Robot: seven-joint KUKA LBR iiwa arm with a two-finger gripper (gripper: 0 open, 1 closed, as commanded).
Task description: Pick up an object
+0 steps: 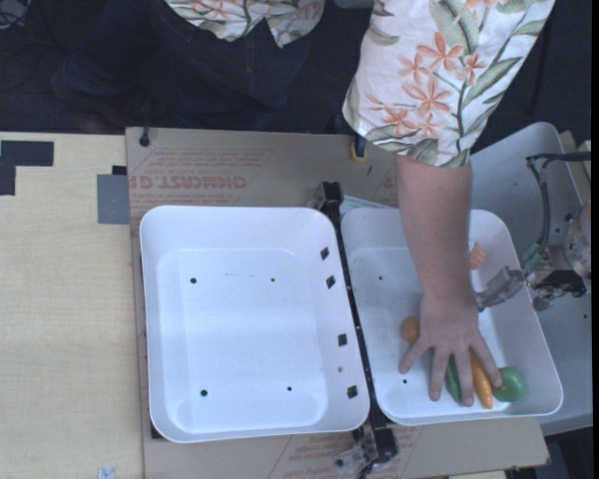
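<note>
While a person's hand (454, 342) lies spread in the right bin (384, 267), no pick is made yet.
Gripper (501, 289) sits at that bin's right wall, nothing visibly in it; whether parted or closed, I cannot tell. Candidates cluster at the near right corner: green ball (512, 383), orange piece (481, 387), dark green piece (452, 379), partly under the hand and hard against the rim. Left bin (240, 317) offers open floor.

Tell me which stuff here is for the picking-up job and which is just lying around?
For the job:
- orange toy
- dark green toy
- light green toy
- yellow-orange toy
- right bin
- gripper

Just around:
- left bin
- person's hand
- cardboard sheet
</note>
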